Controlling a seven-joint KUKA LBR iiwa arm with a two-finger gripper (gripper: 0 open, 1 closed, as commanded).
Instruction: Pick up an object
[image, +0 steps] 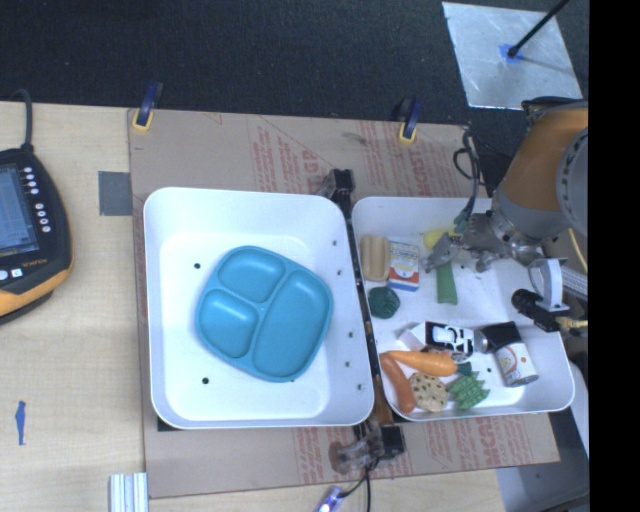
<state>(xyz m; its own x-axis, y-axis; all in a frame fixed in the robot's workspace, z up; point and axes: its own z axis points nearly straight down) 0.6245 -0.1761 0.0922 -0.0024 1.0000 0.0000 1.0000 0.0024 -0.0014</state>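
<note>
1. Under everything you see a wooden bench with a brown cardboard sheet on it, fixed at the far edge by two clamps, and beyond the bench a dark floor.
2. On the cardboard two white bins stand side by side, touching along their inner walls: the left bin and the right bin.
3. In the left bin lies a blue divided plate with three compartments, near the middle of the bin.
4. In the right bin you find many small things. At the far left part there is a beige block, beside it a small white and red carton, and just below them a dark green round piece.
5. At the near side of this bin lie an orange carrot, a cookie, a green leafy toy, a black and white packet and a small can.
6. The arm comes in from the right, over the far part of the right bin.
7. The gripper hangs above a green stick-like object. Its fingers look spread apart, and nothing sits between them.
8. At the left bench edge rests a control pendant with a screen.
</note>
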